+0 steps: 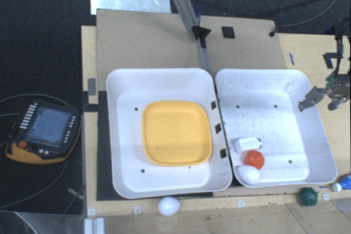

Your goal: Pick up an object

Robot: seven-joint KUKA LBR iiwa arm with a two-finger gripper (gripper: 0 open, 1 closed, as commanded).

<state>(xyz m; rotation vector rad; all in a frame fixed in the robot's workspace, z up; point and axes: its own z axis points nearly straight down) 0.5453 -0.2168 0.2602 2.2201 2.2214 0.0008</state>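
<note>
The right bin (274,85) holds a small white block (247,144), an orange ball (254,159) and a white egg-shaped object (248,174), bunched at its front left corner. A yellow square plate (177,132) lies in the middle of the left bin (123,118). My gripper (320,102) hangs over the right bin's right rim, well right of those three objects. It looks open, with nothing between its dark fingers (308,99).
On the bench in front of the bins lie a white egg (169,205), a green ball (308,196) and a blue item (343,184). A metal pole (185,3) slants in from the back. A teach pendant (44,131) sits far left.
</note>
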